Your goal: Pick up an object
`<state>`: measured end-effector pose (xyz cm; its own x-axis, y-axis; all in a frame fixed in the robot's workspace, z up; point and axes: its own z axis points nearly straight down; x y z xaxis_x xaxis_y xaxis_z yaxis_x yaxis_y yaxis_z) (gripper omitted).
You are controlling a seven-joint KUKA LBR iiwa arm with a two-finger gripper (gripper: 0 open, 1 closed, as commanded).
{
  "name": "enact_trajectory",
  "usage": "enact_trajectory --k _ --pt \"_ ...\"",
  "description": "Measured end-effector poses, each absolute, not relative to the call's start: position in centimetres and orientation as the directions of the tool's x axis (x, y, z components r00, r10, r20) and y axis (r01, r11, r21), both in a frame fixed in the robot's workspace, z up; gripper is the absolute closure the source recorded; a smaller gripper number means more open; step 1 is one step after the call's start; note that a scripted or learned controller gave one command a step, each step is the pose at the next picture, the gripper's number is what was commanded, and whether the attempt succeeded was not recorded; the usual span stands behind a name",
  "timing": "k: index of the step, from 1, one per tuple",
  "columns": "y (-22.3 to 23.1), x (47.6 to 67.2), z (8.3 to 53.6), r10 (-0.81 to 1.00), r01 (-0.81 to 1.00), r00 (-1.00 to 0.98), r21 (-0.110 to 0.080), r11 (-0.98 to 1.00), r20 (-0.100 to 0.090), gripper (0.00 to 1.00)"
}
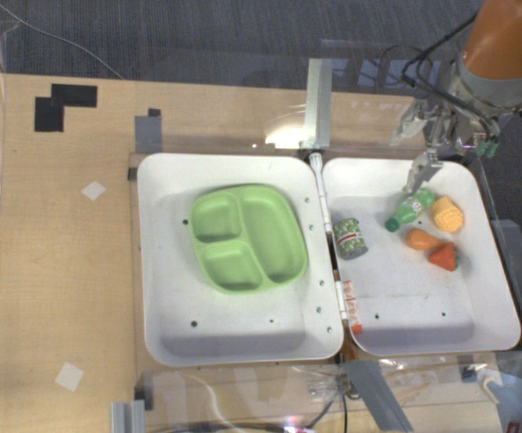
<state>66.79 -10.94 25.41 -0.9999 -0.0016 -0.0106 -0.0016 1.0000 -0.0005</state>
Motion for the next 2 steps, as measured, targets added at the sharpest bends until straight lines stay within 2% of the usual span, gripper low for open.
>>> enact_trajectory --k 1,2 --pt "-16.94 67.00 40.12 0.150 0.150 -0.988 -0.002 0.989 -0.023 0.00" --pt "-16.74 67.00 39.50 0.147 0.147 -0.989 0.000 0.989 -0.013 0.00"
